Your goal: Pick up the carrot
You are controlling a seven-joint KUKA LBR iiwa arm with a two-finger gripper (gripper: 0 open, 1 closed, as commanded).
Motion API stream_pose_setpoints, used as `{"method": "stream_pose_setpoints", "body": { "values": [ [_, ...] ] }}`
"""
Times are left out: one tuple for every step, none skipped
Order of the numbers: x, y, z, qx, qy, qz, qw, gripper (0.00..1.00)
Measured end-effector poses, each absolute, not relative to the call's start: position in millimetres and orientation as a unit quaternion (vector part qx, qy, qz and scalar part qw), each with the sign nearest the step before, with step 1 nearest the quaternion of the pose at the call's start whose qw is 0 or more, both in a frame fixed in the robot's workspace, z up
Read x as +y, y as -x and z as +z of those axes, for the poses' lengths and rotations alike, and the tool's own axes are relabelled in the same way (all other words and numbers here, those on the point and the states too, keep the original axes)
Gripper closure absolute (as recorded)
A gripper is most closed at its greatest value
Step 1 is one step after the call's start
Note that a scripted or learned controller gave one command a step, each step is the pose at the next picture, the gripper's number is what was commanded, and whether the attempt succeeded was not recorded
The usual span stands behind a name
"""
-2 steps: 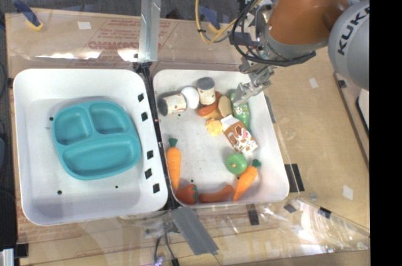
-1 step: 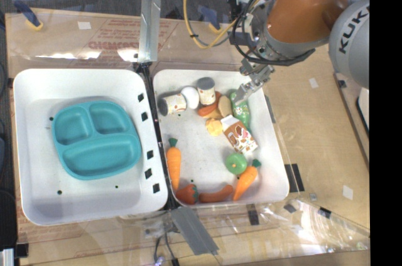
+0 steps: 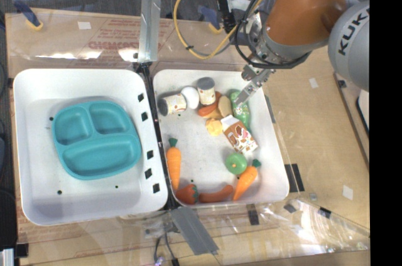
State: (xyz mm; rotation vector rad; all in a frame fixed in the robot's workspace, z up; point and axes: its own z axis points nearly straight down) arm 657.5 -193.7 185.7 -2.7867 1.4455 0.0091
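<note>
Nearest the camera, along the near wall of the right bin (image 3: 276, 152): a red-brown sausage-like piece (image 3: 213, 194), with one carrot (image 3: 245, 181) lying tilted at its right end, green top up. This carrot is well below the jaws (image 3: 240, 94), toward the near right corner. A second carrot (image 3: 173, 162) lies by the bin's left wall, well down and left of the jaws, green top pointing away from the camera.

Green apple-like toy (image 3: 236, 162) touches the first carrot's top. Printed carton (image 3: 239, 136) lies just below the jaws, a yellow piece (image 3: 215, 127) beside it. Green bottle-shaped item (image 3: 240, 109) sits right under the fingertip area; contact unclear.

Left of the jaws, a row along the far side: small can (image 3: 206, 90), white egg-like ball (image 3: 189, 96), grey-capped container (image 3: 171, 103), an orange-brown item (image 3: 209, 110).

Jaws: thin fingers angled down into the far right part of the bin; cannot tell whether spread or closed. Nothing is visibly between them.

Far left of the jaws, the left bin (image 3: 38, 196) holds a teal divided plate (image 3: 95, 138). Both bins rest on the desk (image 3: 320, 133).
</note>
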Motion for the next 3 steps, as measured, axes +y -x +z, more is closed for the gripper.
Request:
{"method": "stream_pose_setpoints", "body": {
  "values": [
    [-200, -658.0, 184, 0.406, 0.914, 0.0012, 0.002, 1.0],
    [-149, -597.5, 210, 0.25, 0.968, 0.0021, 0.002, 1.0],
    [-196, -601.4, 181, 0.308, 0.951, 0.0028, 0.002, 1.0]
  ]
}}
